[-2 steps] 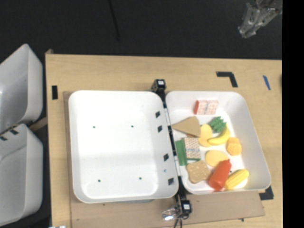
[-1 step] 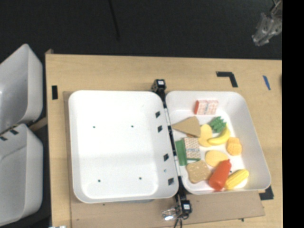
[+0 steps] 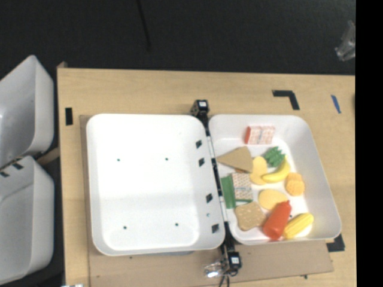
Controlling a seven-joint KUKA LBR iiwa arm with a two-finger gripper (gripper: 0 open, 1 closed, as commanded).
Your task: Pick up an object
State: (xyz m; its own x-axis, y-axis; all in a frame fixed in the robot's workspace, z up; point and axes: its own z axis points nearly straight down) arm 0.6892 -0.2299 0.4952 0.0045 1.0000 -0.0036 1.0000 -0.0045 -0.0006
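The right bin (image 3: 311, 137) holds several toy foods. A pink-and-white box (image 3: 259, 135) lies at its far side. Below it are a tan wedge (image 3: 236, 158), a green leafy piece (image 3: 274, 155) and a yellow banana (image 3: 275, 174). An orange fruit (image 3: 294, 185) sits by the right wall. Lower down lie a green-edged packet (image 3: 237, 189), a yellow round piece (image 3: 273, 197), a brown cracker (image 3: 249, 216), a red bottle (image 3: 276, 221) and a yellow corn-like piece (image 3: 297, 225).
The left bin (image 3: 143, 181) lies beside the right one, joined by a dark clip strip (image 3: 210, 178). White containers (image 3: 21, 178) stand off the bench's left edge. Black and blue tape marks (image 3: 287, 97) sit on the bench behind the bins.
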